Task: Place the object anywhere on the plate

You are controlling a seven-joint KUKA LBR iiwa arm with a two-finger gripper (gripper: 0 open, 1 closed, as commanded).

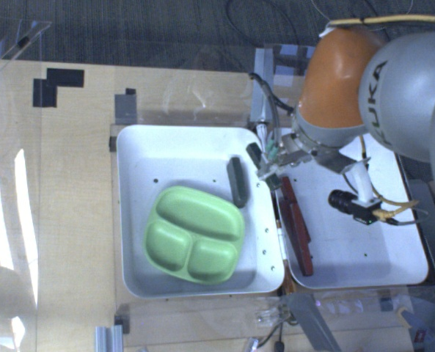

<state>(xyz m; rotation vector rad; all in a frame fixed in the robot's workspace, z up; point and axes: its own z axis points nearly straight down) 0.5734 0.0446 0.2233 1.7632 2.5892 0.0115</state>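
The bench is pale wood, and the left bin sits on it as the landmark for the rest; the arm, grey with an orange band, looms over the upper right, beyond that bin's right wall; the right bin lies just beside the left bin, their walls almost touching; the green plate, with three compartments, lies on the left bin's floor toward its lower middle; a dark red bar lies along the right bin's left edge, just across the wall from the left bin; the dark object, a slim grey stick, lies inside the left bin near its right wall, its lower end touching or just beside the plate's upper right rim; the gripper hangs over that right wall, near the stick's upper end; I cannot tell how it is set.
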